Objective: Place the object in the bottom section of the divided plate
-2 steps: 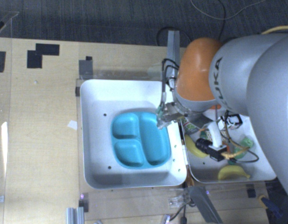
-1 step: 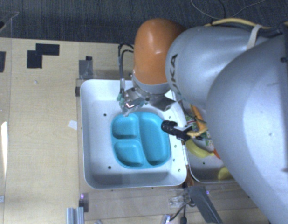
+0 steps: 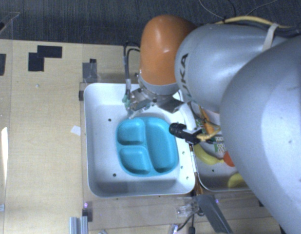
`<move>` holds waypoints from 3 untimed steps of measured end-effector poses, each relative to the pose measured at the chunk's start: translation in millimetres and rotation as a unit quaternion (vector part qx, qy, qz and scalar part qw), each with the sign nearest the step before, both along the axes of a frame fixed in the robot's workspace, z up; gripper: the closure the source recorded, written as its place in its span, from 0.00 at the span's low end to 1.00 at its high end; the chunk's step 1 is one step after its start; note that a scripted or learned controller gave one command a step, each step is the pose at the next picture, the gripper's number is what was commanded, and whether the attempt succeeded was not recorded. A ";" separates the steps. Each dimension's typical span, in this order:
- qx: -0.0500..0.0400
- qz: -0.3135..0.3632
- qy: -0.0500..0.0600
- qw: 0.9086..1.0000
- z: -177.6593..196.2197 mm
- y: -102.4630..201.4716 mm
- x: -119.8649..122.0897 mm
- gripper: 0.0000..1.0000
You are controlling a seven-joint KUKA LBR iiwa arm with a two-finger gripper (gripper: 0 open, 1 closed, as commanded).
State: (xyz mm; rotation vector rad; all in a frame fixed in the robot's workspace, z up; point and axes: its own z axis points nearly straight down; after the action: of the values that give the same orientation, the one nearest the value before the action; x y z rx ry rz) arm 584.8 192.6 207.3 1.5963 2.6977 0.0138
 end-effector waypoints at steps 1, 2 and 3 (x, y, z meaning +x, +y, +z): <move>-0.001 0.050 0.001 0.999 137.4 -46.0 63.9 1.00; -0.001 -0.084 0.001 0.997 230.6 -174.0 84.3 1.00; 0.000 -0.242 0.003 0.970 228.9 -71.3 84.0 1.00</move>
State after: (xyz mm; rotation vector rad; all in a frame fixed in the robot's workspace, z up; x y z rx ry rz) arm 668.8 121.3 436.2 2.2043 2.2337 0.0062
